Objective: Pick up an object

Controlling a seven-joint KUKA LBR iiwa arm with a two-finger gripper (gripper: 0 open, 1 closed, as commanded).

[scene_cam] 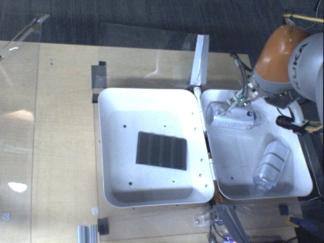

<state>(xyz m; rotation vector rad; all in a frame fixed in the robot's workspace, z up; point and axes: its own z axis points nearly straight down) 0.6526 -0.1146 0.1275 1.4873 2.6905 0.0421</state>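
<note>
Nothing is lifted yet: the gripper (242,99), its state impossible to tell, hangs over a flat clear plastic package (232,119) at the right white bin's (298,189) far end, a clear plastic bottle (269,166) lying nearer.

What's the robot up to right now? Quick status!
Gripper low over right bin, at a clear packet. Nothing seen held. Clear bottle lies apart; dark ridged pad in left bin.
</note>
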